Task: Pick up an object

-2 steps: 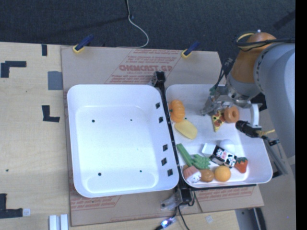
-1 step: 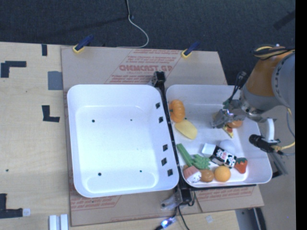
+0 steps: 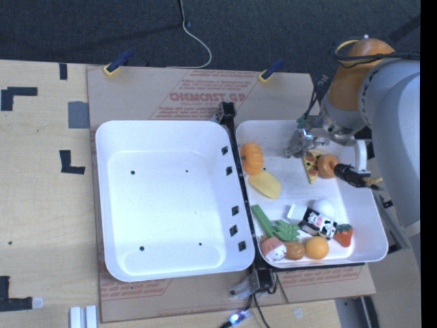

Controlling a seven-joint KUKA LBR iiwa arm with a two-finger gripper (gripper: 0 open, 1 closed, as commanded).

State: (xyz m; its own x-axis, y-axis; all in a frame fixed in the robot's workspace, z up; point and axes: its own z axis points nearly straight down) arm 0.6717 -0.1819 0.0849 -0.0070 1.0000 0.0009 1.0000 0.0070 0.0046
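The metal two-finger gripper point(image 3: 301, 144) hangs over the right white bin point(image 3: 372, 251), can't tell its spread, so I'd drop straight onto the small orange pumpkin-like toy point(image 3: 252, 157) nearby.

The two bins point(image 3: 164, 197) look to be made of smooth white plastic with a soft shine. A flat sheet of brown cardboard point(image 3: 198, 94), matt and printed with red letters, is seen under them. The bench point(image 3: 41, 183) looks like pale wood, smooth and dull, with black tape marks stuck on it. The arm point(image 3: 396, 115) is covered in smooth grey plastic or painted metal, and its orange band point(image 3: 358, 74) looks glossy. The gripper point(image 3: 300, 142) is made of shiny silver metal. The toy foods, such as the small orange pumpkin point(image 3: 252, 157) and the yellow piece point(image 3: 265, 184), look like smooth plastic. Dark rough cloth point(image 3: 102, 12) is seen behind the bench.
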